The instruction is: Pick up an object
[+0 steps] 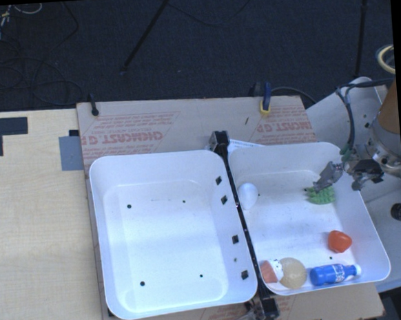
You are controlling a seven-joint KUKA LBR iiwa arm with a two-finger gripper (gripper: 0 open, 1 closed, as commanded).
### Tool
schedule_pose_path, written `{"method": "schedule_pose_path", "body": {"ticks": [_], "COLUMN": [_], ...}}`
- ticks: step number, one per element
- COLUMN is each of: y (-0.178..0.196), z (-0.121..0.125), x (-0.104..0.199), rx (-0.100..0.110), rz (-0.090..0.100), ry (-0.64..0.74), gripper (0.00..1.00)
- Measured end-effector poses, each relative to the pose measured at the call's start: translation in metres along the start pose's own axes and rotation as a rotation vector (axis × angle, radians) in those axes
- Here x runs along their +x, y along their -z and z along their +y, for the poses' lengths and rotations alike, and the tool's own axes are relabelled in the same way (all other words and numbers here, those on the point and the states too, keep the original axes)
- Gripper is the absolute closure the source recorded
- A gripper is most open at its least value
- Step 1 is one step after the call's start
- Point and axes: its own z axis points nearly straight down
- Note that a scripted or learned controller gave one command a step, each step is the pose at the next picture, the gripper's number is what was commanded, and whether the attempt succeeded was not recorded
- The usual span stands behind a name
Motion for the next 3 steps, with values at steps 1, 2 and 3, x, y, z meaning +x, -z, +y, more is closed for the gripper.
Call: {"method": "schedule_pose_path", "body": {"ticks": [1,2,3], "y": [-0.105,-0.15,-0.146], "z": [-0.006,0.012,0.081], "x": [-0.029,-0.028,-0.027], "rx": [0.011,0.004,-0.004], "rz": [0.005,0.004,0.002], "ry": [0.003,0.005,0.008], "gripper": [0.0,0.0,0.0]}}
